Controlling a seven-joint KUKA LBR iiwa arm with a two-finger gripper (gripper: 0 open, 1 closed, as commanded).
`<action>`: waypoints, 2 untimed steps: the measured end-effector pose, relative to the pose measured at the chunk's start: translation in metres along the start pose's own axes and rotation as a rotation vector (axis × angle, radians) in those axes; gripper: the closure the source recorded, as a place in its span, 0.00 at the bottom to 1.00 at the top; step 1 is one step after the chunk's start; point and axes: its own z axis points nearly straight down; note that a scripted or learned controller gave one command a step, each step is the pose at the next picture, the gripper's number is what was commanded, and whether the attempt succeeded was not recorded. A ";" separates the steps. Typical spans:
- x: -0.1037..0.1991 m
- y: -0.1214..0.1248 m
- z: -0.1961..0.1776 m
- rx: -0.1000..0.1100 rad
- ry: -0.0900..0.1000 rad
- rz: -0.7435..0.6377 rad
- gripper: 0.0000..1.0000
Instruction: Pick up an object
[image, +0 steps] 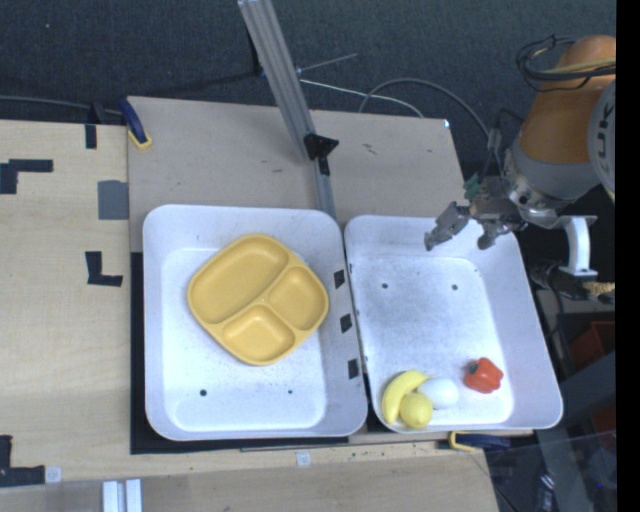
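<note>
In the right bin, several small objects lie at the near edge: a yellow banana, a yellow lemon, a white egg and a red pepper. My gripper hovers over the far rim of the right bin, well away from these objects. Its two fingers are spread apart, with nothing between them. The left bin holds a yellow divided plate.
A slanted metal pole rises behind the bins, ending near the gap between them. Cables run across the bench behind the right bin. The arm's orange band sits at the upper right.
</note>
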 end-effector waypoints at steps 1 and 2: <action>0.000 0.000 0.000 0.000 0.000 0.000 0.00; 0.008 0.003 0.060 0.007 0.000 0.001 0.00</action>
